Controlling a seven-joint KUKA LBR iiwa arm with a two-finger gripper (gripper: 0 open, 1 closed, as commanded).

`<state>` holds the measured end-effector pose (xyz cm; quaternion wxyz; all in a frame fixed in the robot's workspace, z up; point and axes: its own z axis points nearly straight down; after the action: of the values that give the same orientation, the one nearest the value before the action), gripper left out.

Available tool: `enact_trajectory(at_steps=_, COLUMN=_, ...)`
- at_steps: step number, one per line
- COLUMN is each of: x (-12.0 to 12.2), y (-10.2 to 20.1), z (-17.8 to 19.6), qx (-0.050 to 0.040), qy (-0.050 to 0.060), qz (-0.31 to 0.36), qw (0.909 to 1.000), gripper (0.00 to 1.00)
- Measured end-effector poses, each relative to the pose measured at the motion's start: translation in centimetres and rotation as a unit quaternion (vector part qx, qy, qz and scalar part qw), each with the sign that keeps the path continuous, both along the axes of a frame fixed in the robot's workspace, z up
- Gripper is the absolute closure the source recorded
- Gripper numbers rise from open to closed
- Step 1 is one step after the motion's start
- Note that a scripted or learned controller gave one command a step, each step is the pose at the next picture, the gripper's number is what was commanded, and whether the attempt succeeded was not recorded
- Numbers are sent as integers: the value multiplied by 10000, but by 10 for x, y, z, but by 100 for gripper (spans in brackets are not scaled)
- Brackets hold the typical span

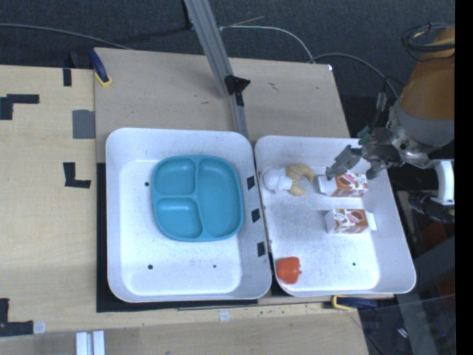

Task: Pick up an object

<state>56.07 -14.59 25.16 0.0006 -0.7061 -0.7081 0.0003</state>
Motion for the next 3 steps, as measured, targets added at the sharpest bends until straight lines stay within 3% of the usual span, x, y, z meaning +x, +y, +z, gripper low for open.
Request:
enact_trajectory(at_steps=1, x=0, y=0, z=0, qx=1, qy=0, qz=-2, qw=10000, gripper=0)
enact_trajectory(at_steps=2, x=-1, y=-10, z=-56, qx=-2, qy=29, qz=-11, qw=10000, gripper=0)
enact_trajectory(at_steps=3, x=-1, y=-1, z=-117, qx=5, qy=36, qz=-4, qw=10000, gripper=0)
